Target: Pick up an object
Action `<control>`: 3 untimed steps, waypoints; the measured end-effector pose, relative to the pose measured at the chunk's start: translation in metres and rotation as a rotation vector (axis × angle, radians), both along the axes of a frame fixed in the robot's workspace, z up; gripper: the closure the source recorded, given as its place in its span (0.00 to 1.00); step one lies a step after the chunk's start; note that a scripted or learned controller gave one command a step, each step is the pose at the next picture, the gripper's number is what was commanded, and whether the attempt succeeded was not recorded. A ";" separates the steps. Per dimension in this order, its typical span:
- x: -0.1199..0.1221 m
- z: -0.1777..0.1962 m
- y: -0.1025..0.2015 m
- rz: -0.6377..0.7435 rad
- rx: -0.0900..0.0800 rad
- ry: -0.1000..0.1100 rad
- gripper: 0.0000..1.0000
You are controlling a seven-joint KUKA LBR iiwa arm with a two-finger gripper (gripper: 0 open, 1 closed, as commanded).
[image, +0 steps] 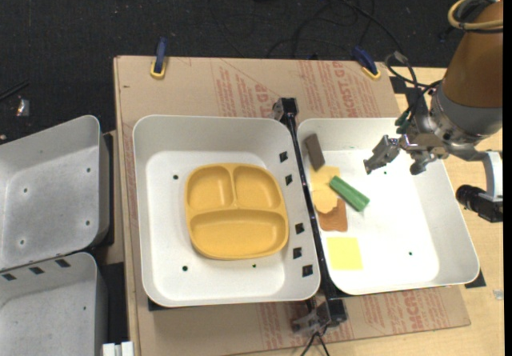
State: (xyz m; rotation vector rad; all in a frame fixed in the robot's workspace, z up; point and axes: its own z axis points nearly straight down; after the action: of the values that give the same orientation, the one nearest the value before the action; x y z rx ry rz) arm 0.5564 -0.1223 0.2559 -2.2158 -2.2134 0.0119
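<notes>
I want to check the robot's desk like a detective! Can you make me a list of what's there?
Surface: two white bins, left and right, on a brown board.
Job's things: in the right bin, a green block, yellow square, dark bar, and yellow and brown pieces under the block.
Clutter: a yellow tray in the left bin.
Claw: claw open above the right bin, holding nothing.
Cables: wires on the dark floor behind.
Surroundings: clamps on the board; spare white bins at left.
</notes>
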 end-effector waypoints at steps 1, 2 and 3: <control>0.002 0.006 0.000 0.002 -0.001 -0.011 0.00; 0.002 -0.057 -0.003 0.000 -0.001 -0.006 0.00; 0.002 -0.116 0.007 0.000 0.000 -0.007 0.00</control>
State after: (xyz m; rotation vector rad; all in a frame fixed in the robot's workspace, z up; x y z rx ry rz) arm 0.5581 -0.1153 0.1404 -2.2191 -2.2166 0.0045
